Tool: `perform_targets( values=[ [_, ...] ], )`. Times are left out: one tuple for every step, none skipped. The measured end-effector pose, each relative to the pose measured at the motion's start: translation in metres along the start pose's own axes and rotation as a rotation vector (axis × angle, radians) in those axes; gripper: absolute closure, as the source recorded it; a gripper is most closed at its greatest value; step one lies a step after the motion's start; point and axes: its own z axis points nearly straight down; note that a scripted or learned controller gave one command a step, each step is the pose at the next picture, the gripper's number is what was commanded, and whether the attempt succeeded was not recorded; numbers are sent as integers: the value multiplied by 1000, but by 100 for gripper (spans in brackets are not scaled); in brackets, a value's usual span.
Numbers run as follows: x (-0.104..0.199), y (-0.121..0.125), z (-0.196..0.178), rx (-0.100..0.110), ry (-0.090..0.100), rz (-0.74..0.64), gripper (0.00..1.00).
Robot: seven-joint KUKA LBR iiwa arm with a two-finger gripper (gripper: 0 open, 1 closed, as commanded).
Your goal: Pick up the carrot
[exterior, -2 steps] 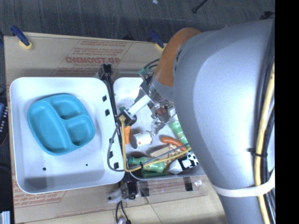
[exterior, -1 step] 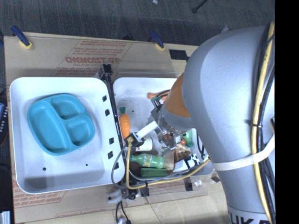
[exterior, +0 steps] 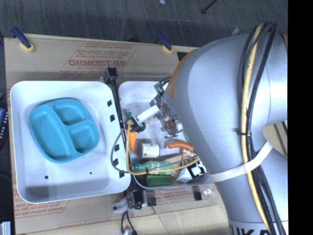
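- Bench [exterior: 44, 53]: brown sheet w/ red print, carries two white bins side by side. Blue clamps [exterior: 22, 38] sit on its far edge.
- Left bin [exterior: 19, 146]: holds a blue plate [exterior: 61, 129] w/ 3 compartments. Plate sits nearer the bin's left wall and far edge than its near edge.
- Right bin [exterior: 134, 89]: its right part is covered by the arm. Left wall, far-left corner and a strip along the near edge are visible.
- Arm [exterior: 230, 106]: large, grey, reaches in from the view's right. It hangs over the right bin's right side, w/ cables running along it.
- Gripper [exterior: 167, 117]: low inside the right bin, about mid-bin, toward the far half. Spread or pressed together: can't tell, the wrist blocks it.
- Carrot [exterior: 132, 140]: slim, orange, lies lengthwise along the right bin's left wall, approx halfway down that wall. It's apart from the gripper.
- White cylinder [exterior: 149, 149]: on its side, just beside the carrot, toward bin centre.
- Orange curved piece [exterior: 178, 145]: past the white cylinder, near the gripper on its near-edge side, close against the arm.
- Green stick [exterior: 156, 166]: lies across the bin near its near edge.
- Dark green block [exterior: 159, 180]: right at the near edge, just beside the green stick.
- Brownish bit [exterior: 169, 127]: right at the gripper. Too small to ID, can't tell if it's pinched.
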Motion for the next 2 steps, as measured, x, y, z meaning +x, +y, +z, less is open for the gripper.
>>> perform_targets(
  values=[
    [39, 47, -23, -3, 1, 93, 0],
    [-109, -6, -44, 0, -6, 45, 0]
  ],
)
